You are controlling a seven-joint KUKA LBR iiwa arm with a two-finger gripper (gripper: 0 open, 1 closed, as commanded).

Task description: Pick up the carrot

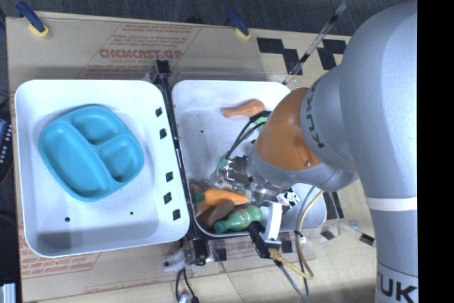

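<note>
Carrot (225, 196) in right bin (206, 99) | blue tray (89, 150) in left bin (42, 99) | claw (237, 177) state: cannot tell

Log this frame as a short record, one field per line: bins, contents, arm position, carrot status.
left bin: holds a blue divided plate
right bin: holds toy foods
far end of right bin: an orange drumstick-shaped piece, lying alone
near corner of right bin: carrot, brown piece and green piece bunched together
arm: reaches in from the right, wrist over the right bin
gripper: low, just above the carrot cluster
carrot status: lying in the bin, no grasp visible
</note>
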